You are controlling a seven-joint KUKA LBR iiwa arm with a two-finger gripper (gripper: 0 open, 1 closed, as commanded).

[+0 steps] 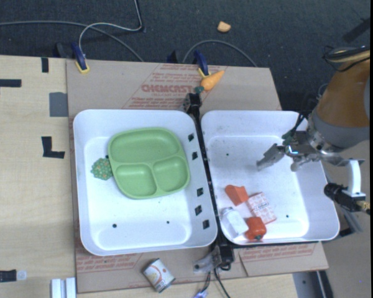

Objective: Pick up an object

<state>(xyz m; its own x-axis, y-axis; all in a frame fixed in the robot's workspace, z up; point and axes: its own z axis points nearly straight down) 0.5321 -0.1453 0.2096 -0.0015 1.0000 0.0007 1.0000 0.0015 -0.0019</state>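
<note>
My gripper (281, 161) hangs over the right bin (248, 124), near its right middle. The fingers are spread open and nothing sits between them. Below and to its left, in the bin's front part, lies a small cluster: an orange block (236, 194), a white and red packet (262, 207), a red object (256, 228) and a white bottle (232, 220). The gripper is apart from all of them.
The left bin (93, 228) holds a green divided plate (150, 162) with a small green bumpy toy (101, 168) at its left edge. A toy carrot (211, 79) lies on the cardboard behind the bins. A small can (158, 274) lies in front of them.
</note>
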